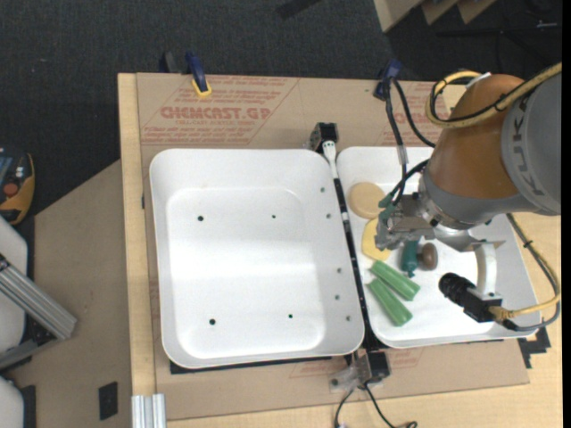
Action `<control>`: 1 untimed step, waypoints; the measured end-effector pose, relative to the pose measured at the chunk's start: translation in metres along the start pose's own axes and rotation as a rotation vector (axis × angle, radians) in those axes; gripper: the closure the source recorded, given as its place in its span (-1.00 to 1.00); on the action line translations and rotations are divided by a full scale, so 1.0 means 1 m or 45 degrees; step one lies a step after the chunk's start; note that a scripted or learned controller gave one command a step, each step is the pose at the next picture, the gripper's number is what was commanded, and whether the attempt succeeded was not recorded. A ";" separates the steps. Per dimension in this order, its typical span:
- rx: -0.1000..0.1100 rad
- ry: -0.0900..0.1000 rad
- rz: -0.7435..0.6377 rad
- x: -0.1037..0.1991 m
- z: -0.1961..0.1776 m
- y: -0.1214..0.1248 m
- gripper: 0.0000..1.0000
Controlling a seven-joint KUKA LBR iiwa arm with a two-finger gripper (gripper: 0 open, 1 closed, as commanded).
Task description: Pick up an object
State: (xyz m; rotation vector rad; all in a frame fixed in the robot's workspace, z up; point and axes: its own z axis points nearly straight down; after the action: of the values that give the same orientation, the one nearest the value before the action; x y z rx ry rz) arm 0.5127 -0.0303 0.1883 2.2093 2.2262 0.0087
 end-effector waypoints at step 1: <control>-0.014 -0.003 0.009 -0.025 -0.145 -0.003 1.00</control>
State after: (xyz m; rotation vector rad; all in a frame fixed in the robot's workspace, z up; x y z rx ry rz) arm 0.5087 -0.0554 0.3330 2.2106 2.2114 0.0180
